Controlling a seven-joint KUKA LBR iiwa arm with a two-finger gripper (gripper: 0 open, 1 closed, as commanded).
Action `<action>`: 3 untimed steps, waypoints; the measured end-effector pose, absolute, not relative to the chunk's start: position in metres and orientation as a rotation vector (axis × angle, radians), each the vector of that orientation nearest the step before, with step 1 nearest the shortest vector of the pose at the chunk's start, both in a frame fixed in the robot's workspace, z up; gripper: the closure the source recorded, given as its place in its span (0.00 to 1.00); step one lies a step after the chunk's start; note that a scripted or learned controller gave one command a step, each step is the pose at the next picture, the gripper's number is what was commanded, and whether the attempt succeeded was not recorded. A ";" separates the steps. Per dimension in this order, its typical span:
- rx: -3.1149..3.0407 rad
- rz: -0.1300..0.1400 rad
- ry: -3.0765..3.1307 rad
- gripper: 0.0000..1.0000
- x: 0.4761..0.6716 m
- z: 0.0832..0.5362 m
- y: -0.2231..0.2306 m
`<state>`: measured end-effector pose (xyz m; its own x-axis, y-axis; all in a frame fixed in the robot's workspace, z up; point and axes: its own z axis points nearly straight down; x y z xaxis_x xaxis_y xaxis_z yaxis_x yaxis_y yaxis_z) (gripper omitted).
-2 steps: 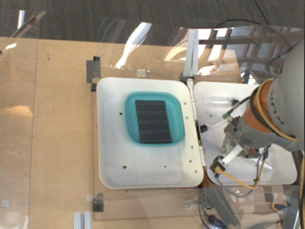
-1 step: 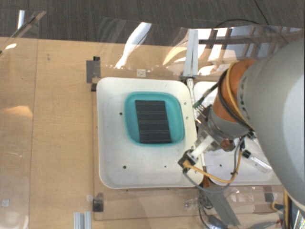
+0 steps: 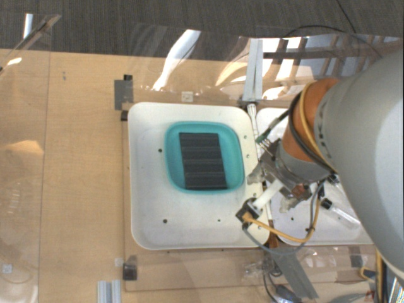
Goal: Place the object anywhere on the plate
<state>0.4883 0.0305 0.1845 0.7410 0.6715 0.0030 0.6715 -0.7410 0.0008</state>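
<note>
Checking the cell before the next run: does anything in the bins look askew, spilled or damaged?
Nothing stands out. The dark ribbed rectangular slab lies flat, wholly inside the teal square plate, which sits in the shallow white bin on the view's left. No spill or breakage shows.

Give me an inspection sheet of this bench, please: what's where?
surface: wooden bench bearing a left bin and a right bin, both white.
job's things: dark ribbed slab lying flat on the teal plate, in the left bin.
clutter: nothing seen for sure; the arm covers much of the right bin.
hand: over the right bin, near the divide.
cables: thin dark cable over the grey carpet.
surroundings: clear panels with glare.
</note>
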 end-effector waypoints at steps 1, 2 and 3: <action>-2.926 -0.007 -1.141 1.00 0.490 0.194 0.032; -2.804 -0.002 -1.416 1.00 0.514 0.184 0.103; -2.805 -0.002 -1.416 0.00 0.514 0.184 0.103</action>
<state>0.5139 0.1034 0.1838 0.5939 0.8045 0.0009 0.8045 -0.5939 0.0004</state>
